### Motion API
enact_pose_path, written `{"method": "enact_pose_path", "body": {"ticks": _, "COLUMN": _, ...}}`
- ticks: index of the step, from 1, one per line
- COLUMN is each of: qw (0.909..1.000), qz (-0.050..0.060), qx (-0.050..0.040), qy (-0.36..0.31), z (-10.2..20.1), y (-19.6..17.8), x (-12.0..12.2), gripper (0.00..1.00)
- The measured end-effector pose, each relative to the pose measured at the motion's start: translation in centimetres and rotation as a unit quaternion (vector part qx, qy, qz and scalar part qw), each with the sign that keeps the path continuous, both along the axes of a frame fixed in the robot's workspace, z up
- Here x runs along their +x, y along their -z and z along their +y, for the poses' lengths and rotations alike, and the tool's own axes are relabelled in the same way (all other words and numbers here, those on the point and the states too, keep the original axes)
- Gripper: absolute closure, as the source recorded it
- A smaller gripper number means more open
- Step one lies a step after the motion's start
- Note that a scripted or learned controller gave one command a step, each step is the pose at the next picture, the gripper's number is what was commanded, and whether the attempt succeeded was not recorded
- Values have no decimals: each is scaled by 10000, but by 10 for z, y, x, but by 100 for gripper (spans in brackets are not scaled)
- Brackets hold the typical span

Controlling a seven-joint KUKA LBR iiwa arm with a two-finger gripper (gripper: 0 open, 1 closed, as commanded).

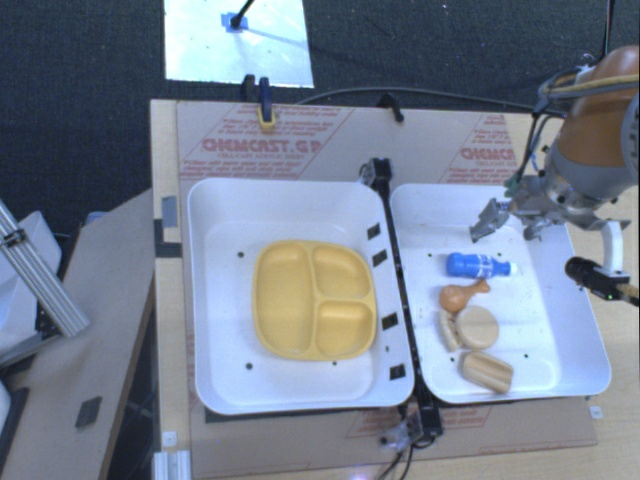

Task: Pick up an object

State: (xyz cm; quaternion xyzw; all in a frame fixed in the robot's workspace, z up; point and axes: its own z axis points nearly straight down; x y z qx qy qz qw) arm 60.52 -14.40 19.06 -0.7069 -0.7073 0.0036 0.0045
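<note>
In the right bin [575,363] lie a blue bottle [477,265] on its side, a tan drumstick-shaped piece [462,295], a round tan disc [478,326] with a thin pale slice [449,331] at its left, and a tan loaf-shaped block [487,370]. My gripper [508,226] hangs over the far part of this bin, just beyond the blue bottle and apart from it. Its two fingers are spread open with nothing between them.
The left bin [215,268] holds a yellow divided plate [313,298]. A black divider with clips [392,298] runs between the bins. The grey arm with its orange band [600,118] comes in from the right, and a black part [598,278] juts over the right bin's edge.
</note>
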Motion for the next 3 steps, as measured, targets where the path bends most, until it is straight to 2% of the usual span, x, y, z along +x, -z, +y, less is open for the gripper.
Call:
{"method": "enact_pose_path", "body": {"ticks": 1, "qw": 10000, "qz": -63, "qx": -8, "qy": -13, "z": 0, "y": -8, "x": 3, "gripper": 0}}
{"method": "enact_pose_path", "body": {"ticks": 3, "qw": 10000, "qz": -82, "qx": 3, "qy": 2, "z": -5, "y": 74, "x": 2, "gripper": 0}}
